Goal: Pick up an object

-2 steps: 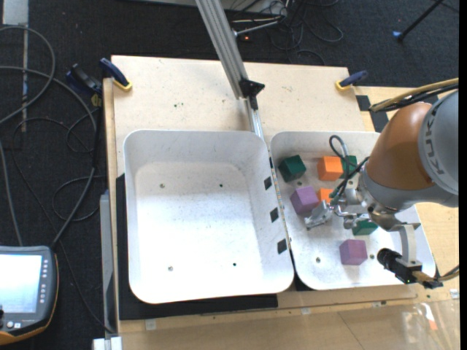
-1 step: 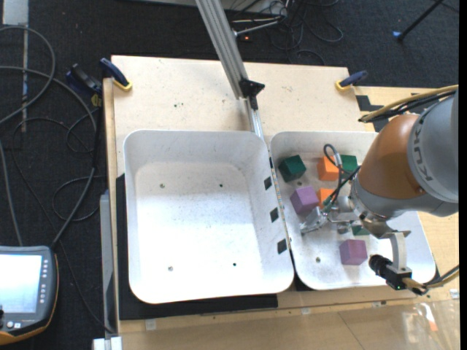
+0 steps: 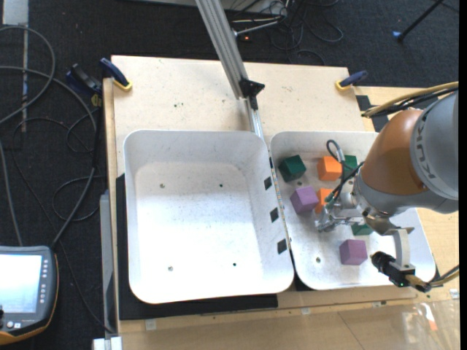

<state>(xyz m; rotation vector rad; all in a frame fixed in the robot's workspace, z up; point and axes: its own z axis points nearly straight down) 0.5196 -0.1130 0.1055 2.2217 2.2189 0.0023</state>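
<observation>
Hovering low in the right bin (image 3: 306,272), the end effector (image 3: 330,217) sits among blocks; its opening I cannot tell. Best centre squarely over the purple block (image 3: 304,199) just beside it before closing.

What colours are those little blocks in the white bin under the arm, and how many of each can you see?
Green: 3, one clear, one by the arm, one partly hidden
Purple: 2
Orange: 2, one clear, one partly behind the gripper
Total: 7 visible; the arm may cover more.
</observation>
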